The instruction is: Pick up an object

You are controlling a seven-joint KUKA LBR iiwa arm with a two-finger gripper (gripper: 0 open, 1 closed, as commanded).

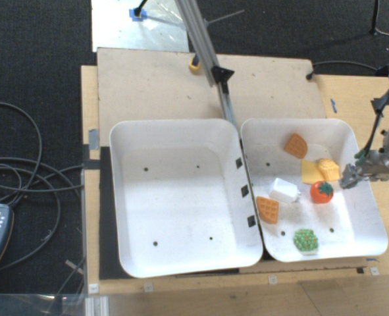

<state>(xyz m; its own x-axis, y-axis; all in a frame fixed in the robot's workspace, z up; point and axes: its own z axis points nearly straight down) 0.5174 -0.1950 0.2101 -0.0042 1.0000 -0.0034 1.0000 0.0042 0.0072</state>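
While your gripper [349, 178] hovers at the right bin [362, 226], its jaws' state unreadable, the red tomato [322, 191] lies just left of it

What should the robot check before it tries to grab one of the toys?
1. Toys to pick from in the right bin: ok. There is a tomato, a yellow block, a white block, two waffle pieces and a green bumpy toy.
2. Tool near a toy: ok, it sits at the right side of the bin, beside the tomato and yellow block.
3. Tool holding something: cannot tell.
4. Tomato free to grab: ok, it stands apart from the other toys.
5. Yellow block free to grab: not ok, it overlaps a flat yellow piece.
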